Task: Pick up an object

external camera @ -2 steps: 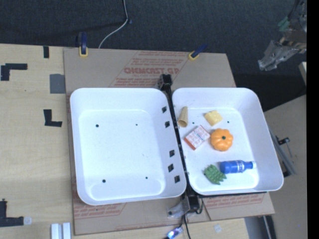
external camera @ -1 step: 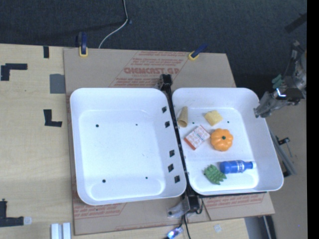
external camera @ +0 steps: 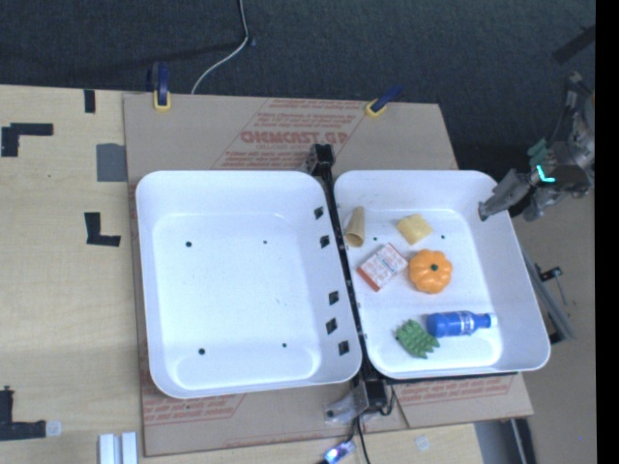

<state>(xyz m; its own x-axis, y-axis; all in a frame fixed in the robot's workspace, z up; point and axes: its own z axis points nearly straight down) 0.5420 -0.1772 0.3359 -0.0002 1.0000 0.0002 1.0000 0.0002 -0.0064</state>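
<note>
Since the pumpkin [external camera: 430, 271] looks light and hard, grab its round sides; I cannot tell how the jaws stand

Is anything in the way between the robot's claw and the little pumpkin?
Nothing visible is. The gripper sits at the right bin's upper right rim, and the pumpkin lies in the open, down and left of it. The yellow block and blue bottle lie off to the sides.
</note>
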